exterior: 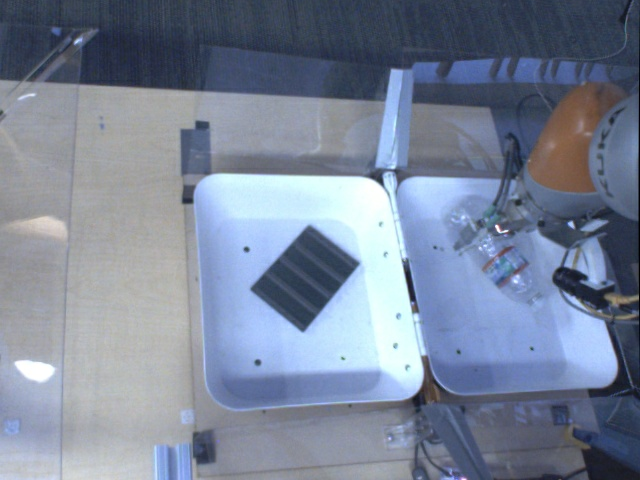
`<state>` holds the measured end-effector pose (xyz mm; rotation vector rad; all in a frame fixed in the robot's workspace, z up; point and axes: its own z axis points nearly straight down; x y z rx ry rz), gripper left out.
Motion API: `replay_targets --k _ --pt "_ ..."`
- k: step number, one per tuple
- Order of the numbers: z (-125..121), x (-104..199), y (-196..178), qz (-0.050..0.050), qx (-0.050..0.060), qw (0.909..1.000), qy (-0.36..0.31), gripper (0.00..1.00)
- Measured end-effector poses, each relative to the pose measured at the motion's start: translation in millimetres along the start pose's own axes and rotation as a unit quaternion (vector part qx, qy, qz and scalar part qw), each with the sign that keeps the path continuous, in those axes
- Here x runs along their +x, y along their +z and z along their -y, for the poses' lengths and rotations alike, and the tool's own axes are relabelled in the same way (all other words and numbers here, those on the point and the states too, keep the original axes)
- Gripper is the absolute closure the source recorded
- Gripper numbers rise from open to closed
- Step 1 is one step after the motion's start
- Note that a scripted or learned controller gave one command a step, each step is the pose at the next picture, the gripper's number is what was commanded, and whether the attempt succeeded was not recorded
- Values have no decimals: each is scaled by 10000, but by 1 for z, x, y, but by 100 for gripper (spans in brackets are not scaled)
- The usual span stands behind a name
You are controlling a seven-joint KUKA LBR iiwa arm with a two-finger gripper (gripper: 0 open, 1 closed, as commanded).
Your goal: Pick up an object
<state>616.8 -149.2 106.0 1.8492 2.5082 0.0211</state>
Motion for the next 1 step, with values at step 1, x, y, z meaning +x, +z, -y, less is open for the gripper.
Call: replay_targets --k 1 --pt "-14 84 -81 -52 93 9996 276 100"
